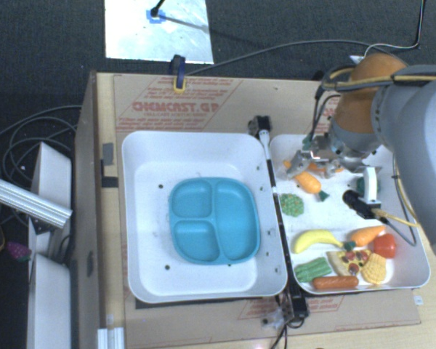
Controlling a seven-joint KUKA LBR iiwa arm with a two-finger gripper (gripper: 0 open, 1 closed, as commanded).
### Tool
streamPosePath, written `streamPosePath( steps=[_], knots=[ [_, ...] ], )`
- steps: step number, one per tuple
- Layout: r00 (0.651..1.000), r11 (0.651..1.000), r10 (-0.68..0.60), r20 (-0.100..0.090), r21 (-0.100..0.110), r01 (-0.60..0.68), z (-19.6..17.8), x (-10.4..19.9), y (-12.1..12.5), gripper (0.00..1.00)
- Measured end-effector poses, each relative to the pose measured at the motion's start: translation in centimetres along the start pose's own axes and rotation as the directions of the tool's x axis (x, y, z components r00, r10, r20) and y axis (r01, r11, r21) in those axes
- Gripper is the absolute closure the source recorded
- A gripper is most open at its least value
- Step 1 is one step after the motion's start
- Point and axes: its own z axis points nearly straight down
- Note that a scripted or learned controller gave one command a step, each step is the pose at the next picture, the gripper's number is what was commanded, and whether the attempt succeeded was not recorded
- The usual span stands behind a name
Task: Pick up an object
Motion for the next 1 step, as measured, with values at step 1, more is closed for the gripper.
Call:
streamPosePath(
  steps=[1],
  knots=[
    [1.0, 1.0, -0.002, 0.0, -0.004, 0.002, -1.11, 0.0, 0.1, 1.0]
  ],
)
